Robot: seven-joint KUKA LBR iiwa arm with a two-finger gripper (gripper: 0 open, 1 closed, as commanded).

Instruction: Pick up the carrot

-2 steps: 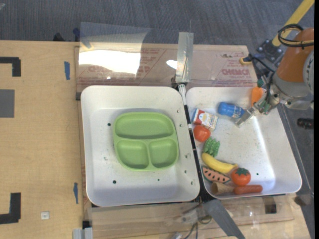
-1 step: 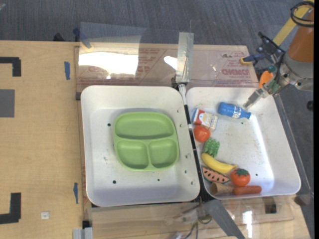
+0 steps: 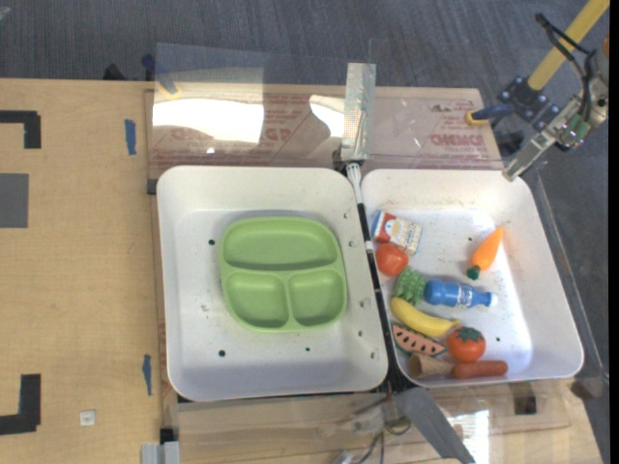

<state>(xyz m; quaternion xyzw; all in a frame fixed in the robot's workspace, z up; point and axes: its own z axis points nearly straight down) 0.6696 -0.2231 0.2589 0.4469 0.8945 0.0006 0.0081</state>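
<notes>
The carrot (image 3: 486, 248) is orange with a small green end and lies tilted in the upper right part of the right bin (image 3: 542, 259). Its green end points down and to the left. My gripper (image 3: 517, 165) hangs above the bin's far right corner, up and to the right of the carrot and well apart from it. Nothing is seen in the gripper.
The right bin also holds a white and red carton (image 3: 398, 231), a tomato (image 3: 391, 259), a green vegetable (image 3: 411, 285), a blue bottle (image 3: 456, 295), a banana (image 3: 423, 317), a watermelon slice (image 3: 418, 339) and a sausage (image 3: 479, 367). A green divided plate (image 3: 283, 271) sits in the left bin (image 3: 184, 259).
</notes>
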